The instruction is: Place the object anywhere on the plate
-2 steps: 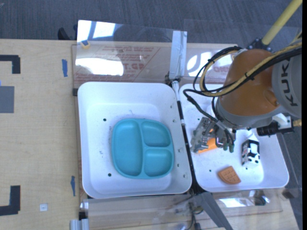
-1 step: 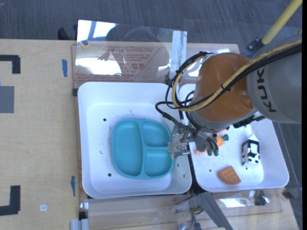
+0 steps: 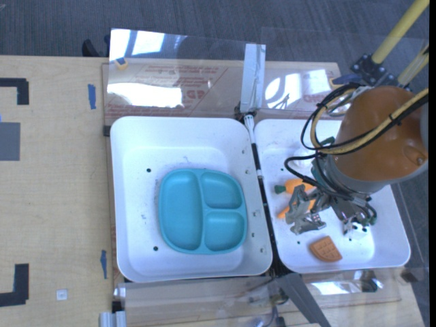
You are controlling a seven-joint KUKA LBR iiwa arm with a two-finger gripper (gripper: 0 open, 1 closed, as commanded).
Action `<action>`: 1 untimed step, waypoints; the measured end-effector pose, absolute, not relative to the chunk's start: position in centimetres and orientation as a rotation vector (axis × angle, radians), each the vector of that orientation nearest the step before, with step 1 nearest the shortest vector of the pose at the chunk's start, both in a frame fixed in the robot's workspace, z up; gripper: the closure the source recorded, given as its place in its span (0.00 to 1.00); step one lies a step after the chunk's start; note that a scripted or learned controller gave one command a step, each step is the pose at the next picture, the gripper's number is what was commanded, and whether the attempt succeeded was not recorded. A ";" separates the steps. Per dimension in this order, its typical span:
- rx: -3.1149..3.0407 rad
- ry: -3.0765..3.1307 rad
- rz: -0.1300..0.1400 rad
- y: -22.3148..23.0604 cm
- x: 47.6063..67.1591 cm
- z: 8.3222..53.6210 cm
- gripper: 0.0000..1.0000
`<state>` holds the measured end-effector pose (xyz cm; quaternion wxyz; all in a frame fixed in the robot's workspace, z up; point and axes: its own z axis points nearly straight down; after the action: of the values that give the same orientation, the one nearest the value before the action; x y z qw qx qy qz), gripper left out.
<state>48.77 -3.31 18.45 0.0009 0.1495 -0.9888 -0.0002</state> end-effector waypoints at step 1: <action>1.022 -2.976 -0.004 5.9 53.9 18.5 1.00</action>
<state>53.95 5.89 18.46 -0.0025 0.3247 -0.9458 -0.0013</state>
